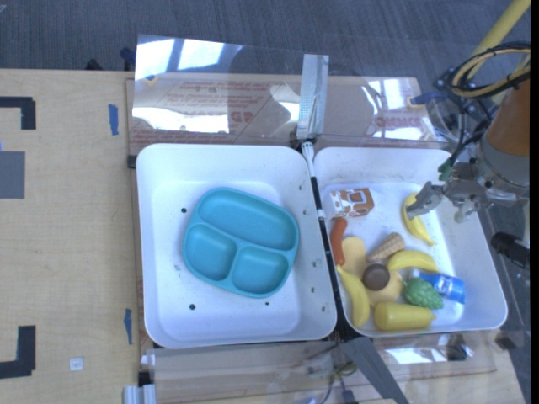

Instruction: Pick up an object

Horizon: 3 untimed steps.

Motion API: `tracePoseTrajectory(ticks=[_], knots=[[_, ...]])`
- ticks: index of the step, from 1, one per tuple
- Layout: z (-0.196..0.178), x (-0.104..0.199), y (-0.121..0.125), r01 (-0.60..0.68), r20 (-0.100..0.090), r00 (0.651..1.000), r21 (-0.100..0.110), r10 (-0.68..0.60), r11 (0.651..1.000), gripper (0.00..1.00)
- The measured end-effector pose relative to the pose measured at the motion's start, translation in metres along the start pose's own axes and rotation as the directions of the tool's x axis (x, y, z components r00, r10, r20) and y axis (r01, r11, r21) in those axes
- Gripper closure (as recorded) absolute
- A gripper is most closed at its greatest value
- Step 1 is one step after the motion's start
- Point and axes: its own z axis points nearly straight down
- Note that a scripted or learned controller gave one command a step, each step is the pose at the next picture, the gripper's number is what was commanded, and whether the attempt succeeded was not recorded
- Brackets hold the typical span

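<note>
The two-finger gripper (445, 199) hangs open and empty over the right white bin (480, 251), just right of the small curved yellow plastic banana (417, 220). Judged light, rigid, and smooth, hence slippery; best taken across its narrow middle.

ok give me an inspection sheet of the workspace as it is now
surface: two white bins side by side, left bin, right bin, on a wooden bench
job's things: right bin holds bananas, carrot, broccoli, small carton, blue bottle
clutter: blue divided plate in the left bin
end effector: over the right bin's far right part, near a banana; grip state unclear
cables: yellow and black hoses at upper right
surroundings: clear panels behind the bins, grey floor
</note>
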Motion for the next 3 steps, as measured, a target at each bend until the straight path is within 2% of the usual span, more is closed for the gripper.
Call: tracePoseTrajectory(ticks=[1, 2, 3], knots=[[0.088, -0.024, 0.03, 0.038, 0.001, 0.999, -0.017, -0.038, 0.999, 0.0], [0.079, -0.024, 0.03, 0.037, 0.002, 0.999, -0.019, -0.037, 0.999, 1.0], [-0.03, 0.05, 0.055, 0.159, 0.004, 0.987, -0.029, -0.159, 0.987, 1.0]])
